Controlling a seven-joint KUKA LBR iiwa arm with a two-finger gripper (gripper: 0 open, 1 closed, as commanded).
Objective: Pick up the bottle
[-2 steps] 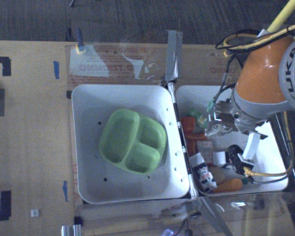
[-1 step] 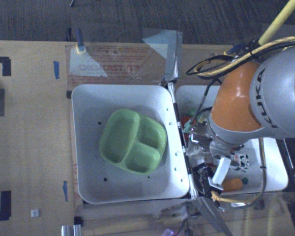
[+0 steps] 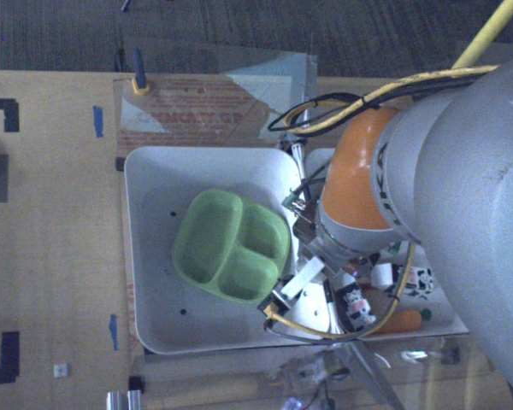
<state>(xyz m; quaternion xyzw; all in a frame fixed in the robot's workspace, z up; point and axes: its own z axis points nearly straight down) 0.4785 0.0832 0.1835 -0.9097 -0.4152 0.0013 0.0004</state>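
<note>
A pale wooden bench (image 3: 51,229) carries two white bins. The left bin (image 3: 154,186) holds a green divided plate (image 3: 231,244) against its right wall. The arm (image 3: 359,178) hangs over the right bin (image 3: 440,316), lower right, where what looks like the bottle (image 3: 357,304) lies just beside the gripper (image 3: 329,284) — spread or closed, I cannot tell. Neighbouring clutter and the dividing wall leave little open room.

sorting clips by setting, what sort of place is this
Probably a robotics lab: a grey arm with an orange band hangs over white bins, one holding a green plate, and blue tape marks the wooden bench.
</note>
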